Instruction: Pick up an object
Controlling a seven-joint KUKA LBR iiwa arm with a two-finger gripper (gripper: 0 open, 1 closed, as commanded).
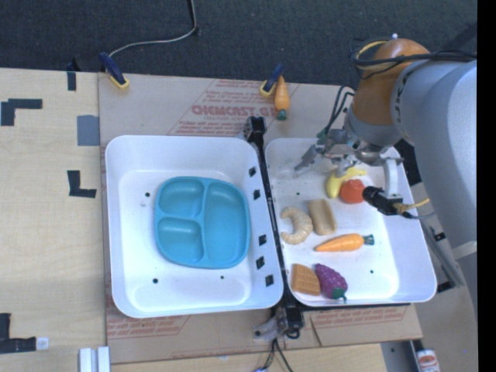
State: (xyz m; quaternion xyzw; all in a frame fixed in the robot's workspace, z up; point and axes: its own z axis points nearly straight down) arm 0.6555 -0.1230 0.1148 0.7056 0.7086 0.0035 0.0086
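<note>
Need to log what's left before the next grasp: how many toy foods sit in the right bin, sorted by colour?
Orange: 2, plastic carrot, ridged waffle block
Tan: 2, curled croissant, bread roll
Purple: 1, grape bunch
Red: 1, tomato
Yellow: 1, piece
Total: 7

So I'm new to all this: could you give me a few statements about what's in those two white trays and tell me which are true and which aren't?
1. The blue divided plate lies in the left bin. True.
2. The carrot lies in the left bin. False: it lies in the right bin.
3. The purple grapes sit beside an orange waffle-like piece near the right bin's front edge. True.
4. The gripper is over the blue plate. False: it is over the right bin's far end.
5. The red tomato sits in a plate compartment. False: it lies in the right bin, next to a yellow piece.
</note>
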